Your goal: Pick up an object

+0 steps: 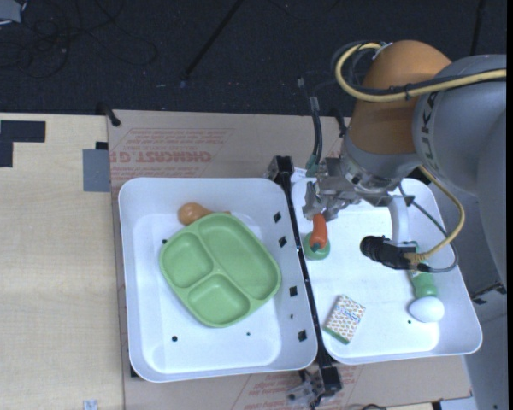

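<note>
Where the arm [462, 118] comes down from 2 o'clock into the right bin [393, 336], the gripper [321, 212] hangs at that bin's 10 o'clock corner, close to the wall shared with the left bin [150, 314]. Its two fingers are drawn narrow, and the upper tip of the carrot [319, 233] sits between them. The carrot is short and stubby, bright orange along most of its body, with a green leafy cap at its lower end. It points toward 6 o'clock, nearly straight below the gripper. Whether its green end touches the bin floor I cannot tell.

At the right bin's 6 o'clock lies a small patterned box [345, 319], tilted. At 4 o'clock rests a white egg [427, 309], with a small green thing [423, 282] just beside it at 12 o'clock. A green divided plate [220, 269] lies in the left bin, and an orange ball [191, 213] peeks from behind its 11 o'clock edge.
</note>
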